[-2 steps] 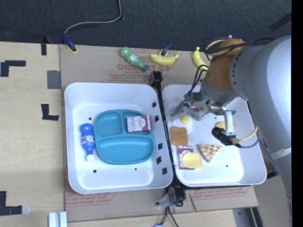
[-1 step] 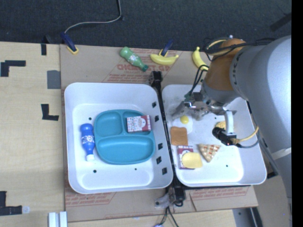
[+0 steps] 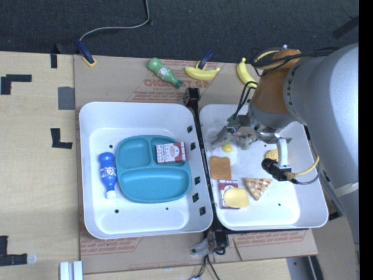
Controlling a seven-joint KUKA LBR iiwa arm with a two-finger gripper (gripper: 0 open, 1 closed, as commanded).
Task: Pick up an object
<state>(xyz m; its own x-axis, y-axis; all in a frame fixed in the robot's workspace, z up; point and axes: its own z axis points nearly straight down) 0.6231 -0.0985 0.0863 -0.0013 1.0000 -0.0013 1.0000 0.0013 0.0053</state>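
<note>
Jaws [image 3: 228, 134] spread (holding nothing) over the toast slice [image 3: 220, 167], whose long axis runs near-to-far.

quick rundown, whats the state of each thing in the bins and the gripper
gripper: low in the right bin, fingers spread, nothing between them
blue tray: flat in the left bin
small carton: lying on the tray's upper right
blue bottle: on its side, left of the tray
toast slice: flat
pizza slice: flat
green bottle: on its side, outside the bins
</note>
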